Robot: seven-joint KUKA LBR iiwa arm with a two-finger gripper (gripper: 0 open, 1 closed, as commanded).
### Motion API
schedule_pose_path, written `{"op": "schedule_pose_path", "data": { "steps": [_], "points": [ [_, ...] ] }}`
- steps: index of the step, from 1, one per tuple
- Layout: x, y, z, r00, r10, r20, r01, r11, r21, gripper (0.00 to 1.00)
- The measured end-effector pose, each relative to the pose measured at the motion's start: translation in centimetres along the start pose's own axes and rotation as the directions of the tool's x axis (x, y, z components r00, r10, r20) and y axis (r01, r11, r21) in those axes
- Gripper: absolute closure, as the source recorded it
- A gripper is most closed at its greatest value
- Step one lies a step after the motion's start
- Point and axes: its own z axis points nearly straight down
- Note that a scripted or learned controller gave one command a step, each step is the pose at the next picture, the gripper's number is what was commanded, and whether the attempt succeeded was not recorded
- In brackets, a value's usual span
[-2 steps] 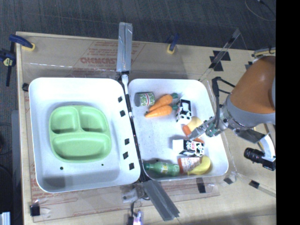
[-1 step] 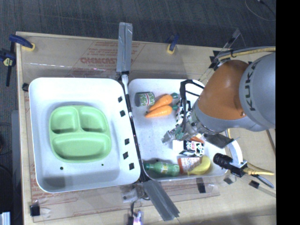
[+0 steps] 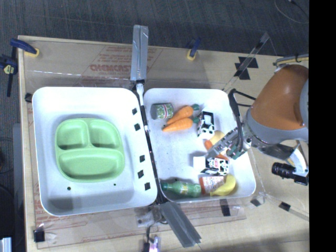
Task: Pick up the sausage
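Two white bins on bench; gripper (image 3: 227, 147) low near right edge of right bin (image 3: 173, 96), finger state impossible to tell; sausage not identifiable among clutter: carrots (image 3: 179, 118), banana (image 3: 226, 186), green bottle (image 3: 181, 188)

Green divided plate (image 3: 90, 150) in white left bin (image 3: 44, 106). Right bin (image 3: 173, 154) white: orange carrots (image 3: 179, 118), black-and-white cow-patterned cartons (image 3: 207, 123), yellow banana (image 3: 226, 186), green bottle (image 3: 181, 188).
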Motion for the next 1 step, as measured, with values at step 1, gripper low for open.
{"op": "schedule_pose_path", "data": {
  "steps": [1],
  "points": [
    [5.30, 3.84, -0.96, 0.985, -0.170, -0.003, 0.170, 0.985, 0.001, 1.00]
  ]
}}
